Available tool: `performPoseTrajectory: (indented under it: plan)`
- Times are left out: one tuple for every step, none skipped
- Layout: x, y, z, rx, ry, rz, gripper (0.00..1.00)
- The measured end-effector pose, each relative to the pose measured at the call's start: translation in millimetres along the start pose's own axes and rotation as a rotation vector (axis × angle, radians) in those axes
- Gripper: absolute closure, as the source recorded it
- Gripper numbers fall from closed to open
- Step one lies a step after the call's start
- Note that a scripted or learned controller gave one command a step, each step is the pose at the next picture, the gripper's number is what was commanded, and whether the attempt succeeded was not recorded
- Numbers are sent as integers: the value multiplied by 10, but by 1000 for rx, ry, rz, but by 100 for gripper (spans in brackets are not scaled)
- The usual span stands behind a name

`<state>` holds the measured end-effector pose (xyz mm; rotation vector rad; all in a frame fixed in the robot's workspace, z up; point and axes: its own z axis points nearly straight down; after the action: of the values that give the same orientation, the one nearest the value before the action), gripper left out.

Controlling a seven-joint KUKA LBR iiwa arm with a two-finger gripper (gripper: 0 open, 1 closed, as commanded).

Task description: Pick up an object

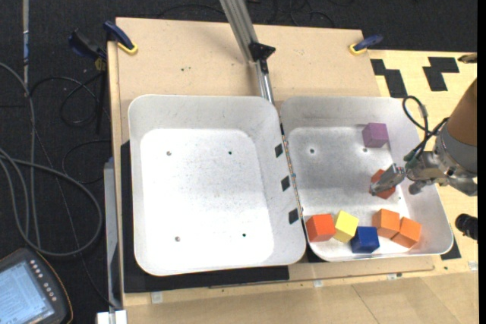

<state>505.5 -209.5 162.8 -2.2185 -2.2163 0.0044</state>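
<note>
While the gripper (386, 180) sits low in the right bin (326, 117), we see its fingers closed around a red-orange block (382, 184), right of frame centre, above the coloured cubes.

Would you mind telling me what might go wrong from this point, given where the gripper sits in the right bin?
1. The gripper sits right at a reddish block; how well it is gripped is unclear, so the block may slip or get pushed aside.
2. The orange blocks, blue block and yellow block crowd the front wall of the right bin, so a dropped block could land among them.
</note>
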Motion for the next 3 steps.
performPoseTrajectory:
  plan:
    - [-32, -29, 634, 0, 0, 0, 0]
    - [-29, -25, 674, -6, -2, -1, 0]
    - [-31, -18, 570, -9, -3, -1, 100]
